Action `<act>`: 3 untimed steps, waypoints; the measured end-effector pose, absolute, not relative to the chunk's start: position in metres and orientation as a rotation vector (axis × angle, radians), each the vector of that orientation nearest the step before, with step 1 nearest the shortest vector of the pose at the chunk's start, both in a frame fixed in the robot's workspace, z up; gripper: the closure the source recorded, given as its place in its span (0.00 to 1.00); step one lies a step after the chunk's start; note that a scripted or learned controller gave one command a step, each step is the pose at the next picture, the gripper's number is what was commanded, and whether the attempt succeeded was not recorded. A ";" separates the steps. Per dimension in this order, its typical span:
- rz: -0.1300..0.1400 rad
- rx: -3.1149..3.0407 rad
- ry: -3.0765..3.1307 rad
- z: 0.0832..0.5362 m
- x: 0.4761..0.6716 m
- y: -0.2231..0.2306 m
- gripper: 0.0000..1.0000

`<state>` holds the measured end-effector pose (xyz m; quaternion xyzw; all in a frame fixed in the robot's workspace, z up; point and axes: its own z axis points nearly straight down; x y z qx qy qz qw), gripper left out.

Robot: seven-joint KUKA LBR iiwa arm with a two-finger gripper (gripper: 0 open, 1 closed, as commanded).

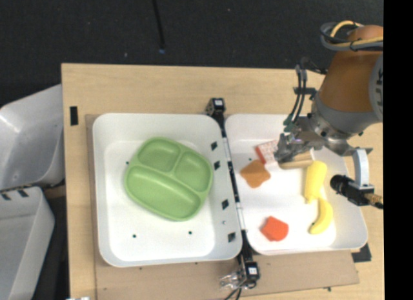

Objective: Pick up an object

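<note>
— While you watch the right bin [258, 128], can you tell me how far the pick has got?

— Not finished, by my reading. The gripper [288, 151] is low at the far side of that bin, just beside a small red-and-white packet [265, 150], and nothing is lifted. Whether it is spread or pinched you cannot tell — the wrist hides it.

— What could you take from there?

— Four things. The packet is flat and thin. Just left of the gripper lies a brown block [255, 175], matte, with soft corners. To the right you have a banana [317, 195], smooth, curved and yellow, running toward the near edge. Near the front sits a red piece [275, 228], rounded and chunky.

— And the left bin [103, 240]?

— You have a green plate [169, 177] there — glossy plastic, three compartments, well apart from the arm.
</note>
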<state>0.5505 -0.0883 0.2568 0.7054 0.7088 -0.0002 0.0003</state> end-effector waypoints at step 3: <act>0.001 2.214 2.229 0.245 0.580 0.076 1.00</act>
